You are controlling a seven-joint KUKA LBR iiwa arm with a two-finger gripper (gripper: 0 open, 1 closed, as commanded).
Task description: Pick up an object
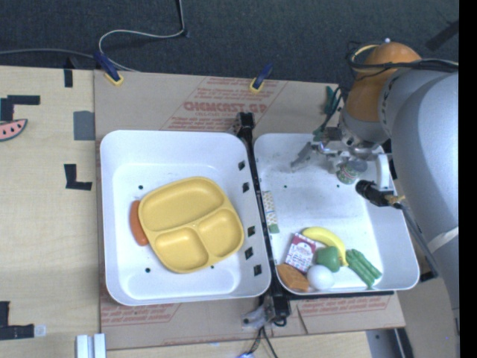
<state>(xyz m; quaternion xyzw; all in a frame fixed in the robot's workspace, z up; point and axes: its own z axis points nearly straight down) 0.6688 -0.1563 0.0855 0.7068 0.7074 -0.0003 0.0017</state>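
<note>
My gripper [322, 155] hangs over the far part of the right bin [387, 237], below the orange wrist band. It is well apart from the objects heaped at that bin's near edge: a yellow banana [326, 237], a red-and-white packet [299, 253], a green pepper-like piece [327, 257], a white egg [322, 277], a long green vegetable [364, 267] and a brown flat piece [294, 278]. A small greenish round thing [347, 172] sits right by the gripper; whether it is an object or part of the tool is unclear.
The left bin [119, 274] holds a yellow divided plate [191, 222] with an orange-red sausage shape [138, 224] poking out at its left. A black divider [253, 200] runs between the bins. The grey arm [432, 148] covers the right side.
</note>
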